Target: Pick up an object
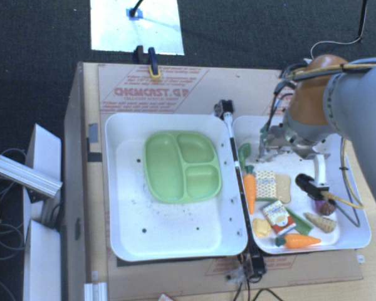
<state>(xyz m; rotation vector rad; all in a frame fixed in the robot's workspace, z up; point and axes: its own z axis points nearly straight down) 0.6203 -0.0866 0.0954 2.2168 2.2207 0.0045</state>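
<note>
My gripper point(267, 147) hangs low over the back left part of the right bin point(357, 231), below the orange band of the arm. Just left of it lies a green pod point(244, 152). Toy foods fill the bin in front of the gripper: an upright carrot point(249, 192), a checkered cracker point(266, 184), a beige biscuit point(283, 188), a small red and white box point(276, 213), a yellow piece point(261, 227), a second carrot point(299, 240) and a pale cone point(320, 222). Nothing shows between the gripper and these things.
The left bin point(128, 231) holds a green divided plate point(180, 166). A dark divider rail point(235, 162) runs between the two bins. A purple piece point(326, 207) lies at the right bin's right side. Cardboard lies under both bins.
</note>
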